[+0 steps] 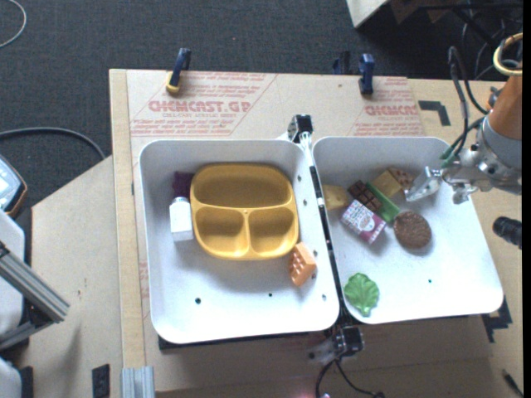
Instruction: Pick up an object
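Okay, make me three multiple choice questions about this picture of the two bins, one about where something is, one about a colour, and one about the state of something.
1. Where does the yellow divided tray lie?
A. in the left bin
B. in the right bin
C. on the floor

2. What colour is the leaf-shaped toy near the right bin's front edge?
A. red
B. green
C. blue

3. How does the tool stand to the round brown cookie?
A. it is clamped on the cookie
B. it is apart from the cookie, beyond it toward the bin's rear
C. it is pressing the cookie into the tray

Answers:
1. A: the tray lies in the left bin, beside a small white bottle.
2. B: the leaf is plainly green.
3. B: white bin floor shows between the tool and the cookie.
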### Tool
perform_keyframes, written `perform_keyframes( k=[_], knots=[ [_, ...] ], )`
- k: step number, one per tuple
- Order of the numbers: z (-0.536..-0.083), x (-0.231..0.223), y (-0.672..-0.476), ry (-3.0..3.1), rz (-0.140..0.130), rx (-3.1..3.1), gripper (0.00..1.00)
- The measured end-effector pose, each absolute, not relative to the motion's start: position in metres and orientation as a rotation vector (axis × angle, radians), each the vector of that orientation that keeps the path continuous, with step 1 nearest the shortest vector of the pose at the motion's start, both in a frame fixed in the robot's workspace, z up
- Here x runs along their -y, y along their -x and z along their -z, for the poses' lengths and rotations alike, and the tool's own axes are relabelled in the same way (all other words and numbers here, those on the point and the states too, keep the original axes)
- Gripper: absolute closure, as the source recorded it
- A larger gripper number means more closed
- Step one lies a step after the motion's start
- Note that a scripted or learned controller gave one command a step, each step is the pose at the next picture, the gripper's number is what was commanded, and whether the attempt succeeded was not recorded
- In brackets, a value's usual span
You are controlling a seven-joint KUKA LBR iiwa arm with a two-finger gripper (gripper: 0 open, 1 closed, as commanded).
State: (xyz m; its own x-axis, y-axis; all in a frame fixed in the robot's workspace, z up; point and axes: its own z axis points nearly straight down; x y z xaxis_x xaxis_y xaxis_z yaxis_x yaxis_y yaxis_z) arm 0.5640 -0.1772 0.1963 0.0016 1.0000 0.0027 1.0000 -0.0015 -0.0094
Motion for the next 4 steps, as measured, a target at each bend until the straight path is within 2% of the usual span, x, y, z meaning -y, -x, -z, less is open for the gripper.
perform_keyframes(
  k=[1,3,4],
  knots=[
    [-0.200,0.177,-0.566,2.220,-0.001,2.220,0.00],
    [-0.114,0.173,-0.565,2.216,-0.004,2.217,0.00],
    [-0.089,0.172,-0.568,2.221,0.007,2.223,0.00]
  ],
)
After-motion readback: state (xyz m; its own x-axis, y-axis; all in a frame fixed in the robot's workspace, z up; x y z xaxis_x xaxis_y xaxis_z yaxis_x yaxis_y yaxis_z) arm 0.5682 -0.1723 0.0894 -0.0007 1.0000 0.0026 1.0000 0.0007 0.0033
